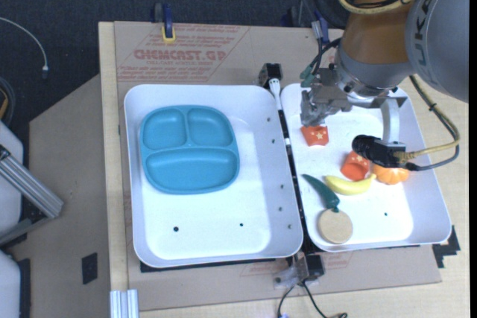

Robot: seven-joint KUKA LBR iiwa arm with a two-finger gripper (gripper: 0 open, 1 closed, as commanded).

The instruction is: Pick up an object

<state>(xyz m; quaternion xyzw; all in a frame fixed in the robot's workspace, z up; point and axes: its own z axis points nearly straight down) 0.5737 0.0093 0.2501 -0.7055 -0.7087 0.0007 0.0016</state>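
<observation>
Disc [335, 226] up front, gripper [314, 118] right by the block [316, 135], grip unreadable; block looks light, rigid: pinch flat sides.

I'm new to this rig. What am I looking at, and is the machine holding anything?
One fixed camera looks down at a slant on a bench with two white bins. The grey and orange machine is a robot arm reaching in from the right. Its gripper hangs just above a red block in the right bin, which also holds a banana, green pepper, tan disc and orange pieces. The left bin holds a blue plate. I see nothing held.
</observation>
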